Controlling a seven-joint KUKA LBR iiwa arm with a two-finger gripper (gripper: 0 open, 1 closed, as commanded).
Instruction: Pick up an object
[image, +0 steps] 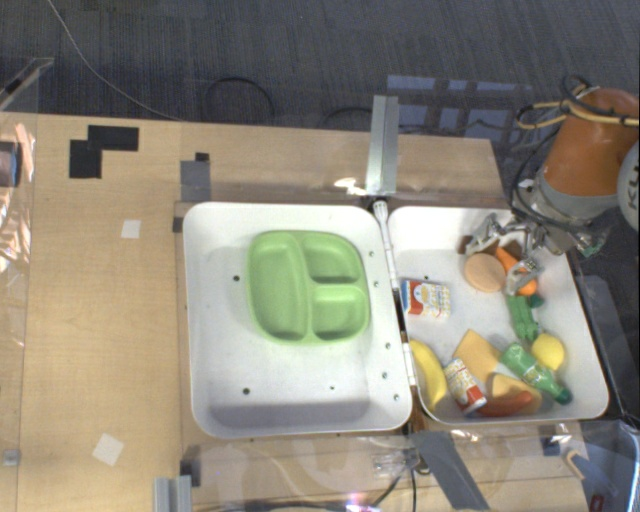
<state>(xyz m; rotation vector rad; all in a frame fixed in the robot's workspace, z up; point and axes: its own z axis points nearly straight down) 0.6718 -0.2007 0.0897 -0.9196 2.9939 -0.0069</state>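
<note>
We read the right bin (590, 345) as the source of the pick, since every loose item lies in it, while the left bin (215, 300) just beside it bears a green divided tray (305, 285). The gripper (515, 250) hangs low over the far end of the right bin, probably to close on one of the things crowded there — a tan round piece (484, 273) and a small orange piece (508, 258) sit right at its tips. Whether its two tips stand apart or together we cannot tell; metal and toys blur into one another, and nothing is plainly clamped. Nearer in the right bin lie a banana (428, 370), a lemon (548, 350), a green bottle (533, 372) and a small carton (427, 297) — partly overlapping, so their outlines are unsure.
</note>
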